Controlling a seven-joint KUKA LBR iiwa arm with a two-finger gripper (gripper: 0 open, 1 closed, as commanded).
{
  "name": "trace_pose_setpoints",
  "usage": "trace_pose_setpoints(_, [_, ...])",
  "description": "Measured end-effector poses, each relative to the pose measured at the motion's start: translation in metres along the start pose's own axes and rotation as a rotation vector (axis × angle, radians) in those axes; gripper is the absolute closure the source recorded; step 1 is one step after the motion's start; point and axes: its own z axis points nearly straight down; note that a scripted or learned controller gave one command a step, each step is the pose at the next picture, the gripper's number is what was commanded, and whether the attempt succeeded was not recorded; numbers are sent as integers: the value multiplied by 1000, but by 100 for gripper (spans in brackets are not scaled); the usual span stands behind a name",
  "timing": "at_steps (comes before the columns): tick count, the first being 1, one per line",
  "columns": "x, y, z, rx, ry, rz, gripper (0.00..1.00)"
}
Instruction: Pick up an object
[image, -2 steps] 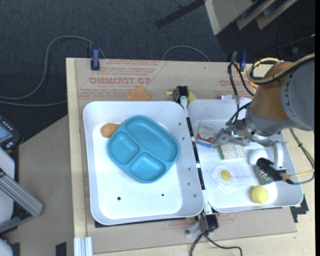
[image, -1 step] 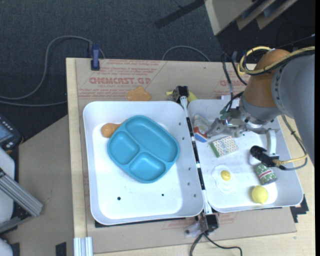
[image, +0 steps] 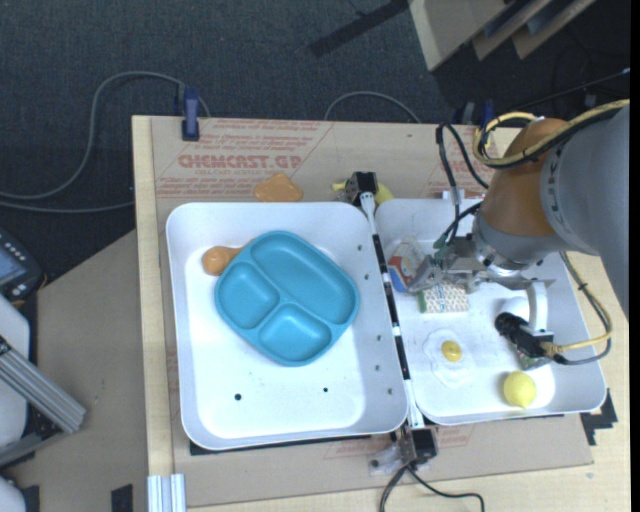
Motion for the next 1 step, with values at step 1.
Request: trace_pose_setpoints(1, [0, 1, -10, -2, 1, -1, 100])
